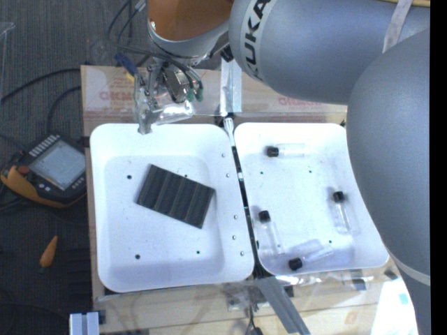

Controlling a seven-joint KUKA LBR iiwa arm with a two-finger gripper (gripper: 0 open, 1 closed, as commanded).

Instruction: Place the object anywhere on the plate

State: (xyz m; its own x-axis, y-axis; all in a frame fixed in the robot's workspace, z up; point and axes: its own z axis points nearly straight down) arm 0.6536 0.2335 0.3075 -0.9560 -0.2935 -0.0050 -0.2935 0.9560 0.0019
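A dark grey ribbed plate (174,195) lies flat and slightly turned in the middle of the left bin (112,257). Several clear vials with black caps lie in the right bin (363,257): one (285,149) at the far side, one (341,212) at the right, one (269,230) near the divider, and one (307,255) at the front. My gripper (152,117) hangs over the far rim of the left bin, up and left of the plate. Something glinting and clear (172,110) shows at the gripper, but I cannot make out whether it is a held vial.
The arm's large grey body (391,117) covers the upper right and overhangs the right bin's right side. A handheld pendant (52,169) and cables lie on the floor to the left. An orange item (47,251) lies lower left.
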